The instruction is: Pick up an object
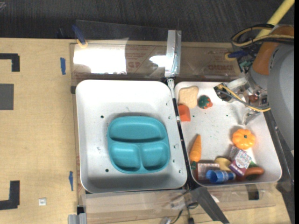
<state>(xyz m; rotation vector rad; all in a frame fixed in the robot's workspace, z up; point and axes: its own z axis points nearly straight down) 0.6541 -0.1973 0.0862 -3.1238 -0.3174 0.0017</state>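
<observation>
Clutter nearest the camera: a heap in the right bin's [215,125] front corner, just in front of the pumpkin [244,138], where I count one blue can [218,175], one purple packet [242,160], one yellow piece [223,162], one red-brown sausage [254,171] and one dark box [205,168], all touching, though more may be buried. Left of the pumpkin lies one carrot [195,147], and well left of it, in the other bin [88,125], sits one teal tray [138,143] with three compartments. The pumpkin, one of a kind, stands apart from its neighbours on bare white floor. Just beyond it hangs my claw [248,115], near the bin's right wall; whether it is open or closed I cannot tell, and nothing shows in its grasp. Farther back and to the pumpkin's left are one orange block [183,112], one green-and-red ball [204,101] and one bread slice [188,96]. Two bins in all, ten toys by my count, every one resting on a bin floor. I judge the job barely begun: no object is lifted, and the reach, the grip and the raise are all left, with the pumpkin the closest candidate.
</observation>
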